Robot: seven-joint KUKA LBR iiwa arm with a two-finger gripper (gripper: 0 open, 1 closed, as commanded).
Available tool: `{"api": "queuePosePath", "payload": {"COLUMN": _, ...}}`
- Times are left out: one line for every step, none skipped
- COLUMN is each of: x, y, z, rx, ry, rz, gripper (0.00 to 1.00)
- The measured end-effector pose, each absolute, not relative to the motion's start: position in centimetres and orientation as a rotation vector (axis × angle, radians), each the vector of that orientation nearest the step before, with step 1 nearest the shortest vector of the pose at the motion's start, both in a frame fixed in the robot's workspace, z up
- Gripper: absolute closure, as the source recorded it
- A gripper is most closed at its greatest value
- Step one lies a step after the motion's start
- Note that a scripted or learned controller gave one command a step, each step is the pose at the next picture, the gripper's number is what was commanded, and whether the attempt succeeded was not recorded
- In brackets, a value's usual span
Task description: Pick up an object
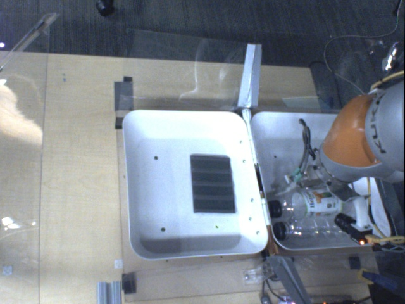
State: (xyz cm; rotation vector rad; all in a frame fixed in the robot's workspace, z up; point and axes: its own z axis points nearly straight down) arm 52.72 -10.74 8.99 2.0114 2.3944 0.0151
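The pale wooden bench [69, 189] spreads across the left of the view, bare but for glare from a clear sheet over it. Further right sits the left bin [142, 170], a shallow white tray whose floor carries a dark ribbed rectangular panel [212, 183] just right of its centre. A grey upright strip [249, 78] rises at twelve o'clock from the seam where the two trays meet. The right bin [278, 135] lies touching the first along that seam, and the clutter is gathered in its lower half: a clear plastic bottle [310, 215] with a dark cap [279, 230] lies on its side along the bin's six o'clock edge, and a second dark cap [274, 207] shows just above, near the seam. The claw [310, 185] hangs under the arm's orange band [349, 136], with black cables trailing at its eleven o'clock; the bottle lies at about six o'clock from the claw, just beneath it and seemingly close or touching, though contact cannot be made out. Whether the claw is spread or closed cannot be told, as reflections and the wrist blur it.
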Motion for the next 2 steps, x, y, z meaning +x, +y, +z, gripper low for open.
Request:
{"api": "queuePosePath", "payload": {"x": 49.0, "y": -14.2, "z": 9.3, "rx": 1.602, "ry": 2.693, "rz": 0.005, "gripper": 0.00}}
{"api": "queuePosePath", "payload": {"x": 51.7, "y": -11.6, "z": 9.0, "rx": 1.683, "ry": 2.636, "rz": 0.011, "gripper": 0.00}}
